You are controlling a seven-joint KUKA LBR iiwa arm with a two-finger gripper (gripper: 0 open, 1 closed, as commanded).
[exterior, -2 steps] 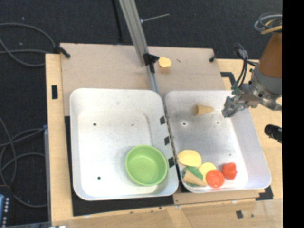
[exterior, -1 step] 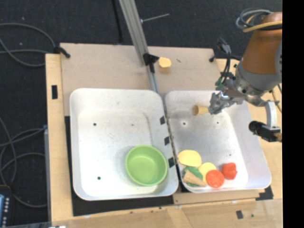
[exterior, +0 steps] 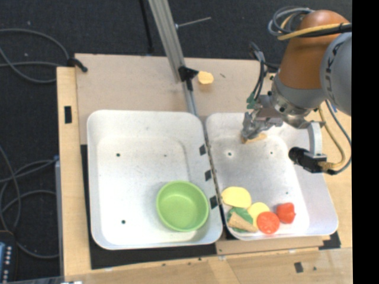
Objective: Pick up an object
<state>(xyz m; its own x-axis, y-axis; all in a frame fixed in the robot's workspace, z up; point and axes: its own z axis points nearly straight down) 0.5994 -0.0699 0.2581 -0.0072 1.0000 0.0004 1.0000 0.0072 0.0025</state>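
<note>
My gripper point(exterior: 253, 134) hangs over the back part of the right bin point(exterior: 308, 188), with the grey and orange arm reaching in from the right. A small tan piece point(exterior: 259, 136) shows at its fingertips, and the fingers look shut on it, a little above the bin floor. In that bin's front corner lie a yellow lump point(exterior: 236, 196), a smaller yellow piece point(exterior: 259, 209), a round red fruit point(exterior: 267, 222), a red block point(exterior: 286, 212) and a tan wedge point(exterior: 241, 220).
A green bowl point(exterior: 182, 205) sits in the front right of the left bin point(exterior: 118, 135). An aluminium post point(exterior: 169, 34) rises behind the bins. A small yellow object point(exterior: 205, 77) lies on the bench behind them. Cables trail by the arm at the right.
</note>
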